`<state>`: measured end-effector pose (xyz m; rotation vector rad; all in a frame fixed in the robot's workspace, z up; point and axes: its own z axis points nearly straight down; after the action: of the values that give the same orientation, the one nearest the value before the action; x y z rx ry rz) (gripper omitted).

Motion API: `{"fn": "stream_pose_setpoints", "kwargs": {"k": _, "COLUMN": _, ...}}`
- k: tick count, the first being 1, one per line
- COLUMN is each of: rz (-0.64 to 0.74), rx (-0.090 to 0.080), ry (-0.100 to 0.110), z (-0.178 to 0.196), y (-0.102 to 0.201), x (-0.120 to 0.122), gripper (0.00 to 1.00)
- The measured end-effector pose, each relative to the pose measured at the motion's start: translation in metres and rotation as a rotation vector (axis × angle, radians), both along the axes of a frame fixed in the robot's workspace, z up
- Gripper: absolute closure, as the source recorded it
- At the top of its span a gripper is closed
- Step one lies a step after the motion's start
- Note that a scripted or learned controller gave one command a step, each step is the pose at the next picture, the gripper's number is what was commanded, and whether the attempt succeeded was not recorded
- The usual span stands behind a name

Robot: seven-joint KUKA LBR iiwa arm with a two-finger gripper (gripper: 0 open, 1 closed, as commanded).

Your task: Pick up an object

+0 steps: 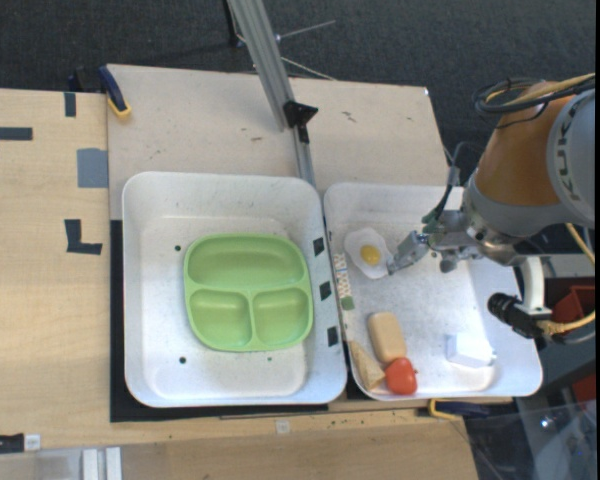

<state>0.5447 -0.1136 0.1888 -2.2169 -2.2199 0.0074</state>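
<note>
While the arm (525,163) reaches in from three o'clock over the right-hand bin (500,383), its claw (412,251) hangs above that bin's upper middle, and whether it is open or closed I cannot tell, since the tip is small and dark against the speckled white floor. Nothing can be seen caught in it. The nearest candidate is the fried egg toy (366,252) — a white, roughly rounded patch with a yellow yolk near its centre — which lies just beside the claw at about nine o'clock from it, close to the bin's left wall. Being nearly round, the egg offers no clear long axis, so the approach would seem to depend mostly on a short shift toward nine o'clock and a descent. Flat and thin as it looks, it may be hard to get under (my guess, not something shown). Farther off, around six to seven o'clock from the claw, a tan bread-like block (385,336) lies with its long axis running roughly twelve to six, a red tomato-like piece (401,376) touching its lower end. Left of all this, the other bin holds a green divided plate (248,291) — well apart from the claw.
</note>
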Motion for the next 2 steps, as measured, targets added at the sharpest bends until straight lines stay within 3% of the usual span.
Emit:
{"fn": "stream_pose_setpoints", "kwargs": {"k": 1, "rz": 0.0, "rx": 0.001, "ry": 0.002, "z": -0.062, "y": 0.004, "x": -0.008, "gripper": 0.0}}
{"fn": "stream_pose_setpoints", "kwargs": {"k": 2, "rz": 0.0, "rx": -0.001, "ry": -0.005, "z": -0.1, "y": 0.004, "x": -0.008, "gripper": 0.0}}
